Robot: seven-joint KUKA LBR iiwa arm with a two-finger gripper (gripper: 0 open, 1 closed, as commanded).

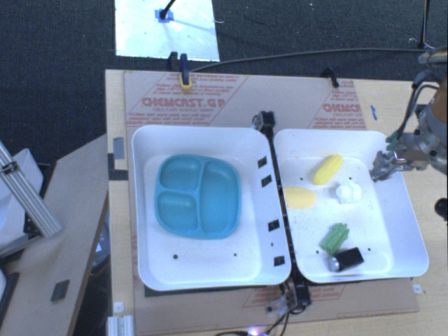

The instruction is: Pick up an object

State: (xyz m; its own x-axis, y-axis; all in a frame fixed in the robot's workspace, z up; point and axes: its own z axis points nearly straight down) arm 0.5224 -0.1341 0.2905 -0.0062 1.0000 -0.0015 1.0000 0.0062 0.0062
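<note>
Presently I have the claw [381,165] poised at the right rim of the right bin [409,219], carrying nothing; whether its tips are spread or closed I cannot tell at this resolution. Candidate objects all lie in that bin: a yellow corn cob toy [327,169] nearest the claw, a small white crumpled lump [348,192] just below it, a pale yellow lemon-shaped piece [299,198] against the central divider, a green ridged toy vegetable [334,237], and a black-and-silver cylinder [346,259] touching the green one. I judge the corn cob the best target: it looks light, rigid plastic, probably smooth and somewhat slippery, so I would close across its narrow waist, perpendicular to its long axis (it lies tilted, upper end to the right). The white lump appears soft and may squash or slip out. The green and black pair sit too close for a clean approach. The left bin [147,208] carries a blue sectioned plate [198,195], flat and poorly suited to a two-finger pinch.
</note>
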